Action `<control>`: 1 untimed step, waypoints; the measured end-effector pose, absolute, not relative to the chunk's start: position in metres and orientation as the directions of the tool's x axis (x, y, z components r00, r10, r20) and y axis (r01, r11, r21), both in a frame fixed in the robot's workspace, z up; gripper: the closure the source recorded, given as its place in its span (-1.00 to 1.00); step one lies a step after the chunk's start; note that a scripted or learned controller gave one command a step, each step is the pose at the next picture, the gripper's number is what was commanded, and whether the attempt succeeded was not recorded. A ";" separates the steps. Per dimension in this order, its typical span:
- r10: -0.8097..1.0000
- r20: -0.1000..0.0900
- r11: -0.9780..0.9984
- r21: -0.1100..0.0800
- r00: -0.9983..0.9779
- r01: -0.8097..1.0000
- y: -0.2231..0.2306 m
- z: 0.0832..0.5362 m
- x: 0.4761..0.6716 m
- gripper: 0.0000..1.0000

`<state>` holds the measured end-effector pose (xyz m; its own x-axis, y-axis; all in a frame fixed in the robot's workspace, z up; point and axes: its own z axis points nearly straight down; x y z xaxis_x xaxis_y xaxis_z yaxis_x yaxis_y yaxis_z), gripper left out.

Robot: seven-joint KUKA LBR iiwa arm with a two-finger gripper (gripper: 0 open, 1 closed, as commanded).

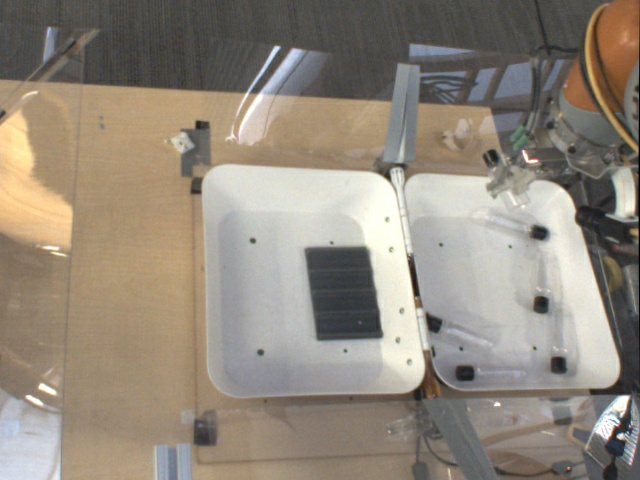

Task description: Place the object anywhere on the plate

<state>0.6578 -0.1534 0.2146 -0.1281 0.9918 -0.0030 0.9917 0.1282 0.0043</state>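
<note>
A dark grey ridged rectangular plate (343, 291) lies flat near the middle of the left white bin (225, 298), and nothing rests on it. The grey arm with its orange band (612, 38) comes in at the top right. Its gripper (508, 180) hangs over the far edge of the right bin (590, 298), well to the right of the plate. The gripper's tip looks pale and glassy against the bin, and I cannot make out any object in it.
Several small black knobs, such as one (539, 232), with clear strips lie around the right bin's floor. A grey metal post (403, 113) stands behind the seam between the bins. Cables hang at the right edge by the arm.
</note>
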 end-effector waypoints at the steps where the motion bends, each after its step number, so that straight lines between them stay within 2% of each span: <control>1: 0.995 0.000 0.100 0.005 -0.100 0.995 -0.078 0.221 0.653 1.00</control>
